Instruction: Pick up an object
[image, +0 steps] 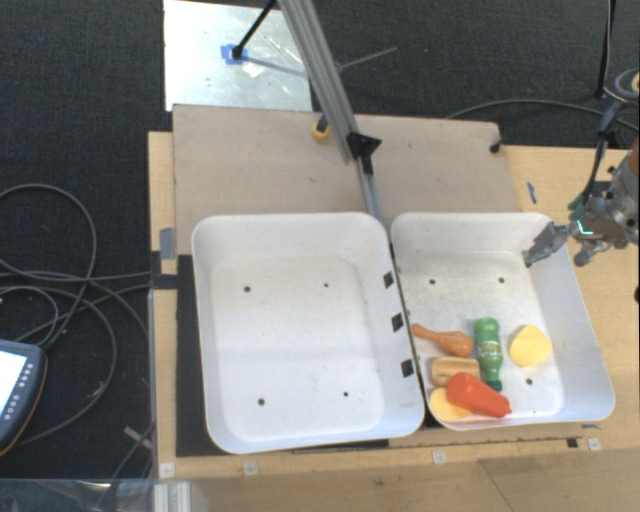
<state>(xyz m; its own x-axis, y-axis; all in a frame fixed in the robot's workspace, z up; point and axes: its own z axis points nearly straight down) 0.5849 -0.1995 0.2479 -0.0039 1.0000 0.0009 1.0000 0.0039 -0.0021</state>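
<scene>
Toy food lies in the near part of the right bin (560, 300): an orange drumstick (444, 339), a green bottle (488, 349), a yellow lemon (530, 346), a red pepper (476, 394), a tan bun (447, 368) and a yellow piece (446, 405). My gripper (562, 245) hangs at the bin's far right edge, well away from the toys. Its two fingers are spread apart with nothing between them.
The left bin (290, 330) sits beside the right one, with black clips along the shared rim. A grey pole (330, 85) slants across the back board. Cables lie on the dark floor at left.
</scene>
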